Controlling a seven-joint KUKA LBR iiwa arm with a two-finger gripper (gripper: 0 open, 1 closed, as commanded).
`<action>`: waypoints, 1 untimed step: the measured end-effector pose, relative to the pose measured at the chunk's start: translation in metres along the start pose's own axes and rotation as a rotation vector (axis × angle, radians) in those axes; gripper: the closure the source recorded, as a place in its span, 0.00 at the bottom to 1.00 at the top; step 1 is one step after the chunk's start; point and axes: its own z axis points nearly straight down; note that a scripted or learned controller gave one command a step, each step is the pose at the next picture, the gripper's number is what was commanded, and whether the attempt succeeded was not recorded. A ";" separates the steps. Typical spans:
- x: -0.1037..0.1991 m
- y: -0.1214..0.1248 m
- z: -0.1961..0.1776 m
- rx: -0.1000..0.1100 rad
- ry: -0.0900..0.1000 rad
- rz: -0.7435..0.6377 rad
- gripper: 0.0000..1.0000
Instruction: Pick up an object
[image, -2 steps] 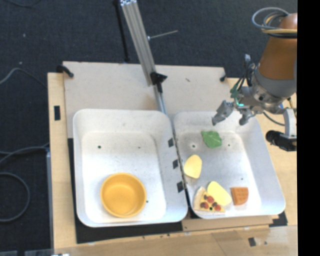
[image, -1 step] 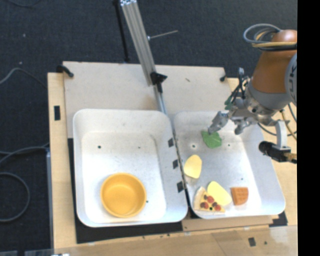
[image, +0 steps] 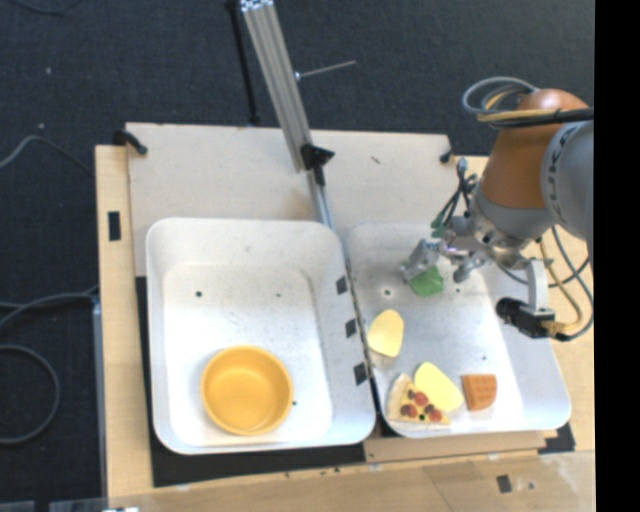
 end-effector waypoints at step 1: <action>-0.012 -0.002 0.054 0.000 0.000 -0.001 0.00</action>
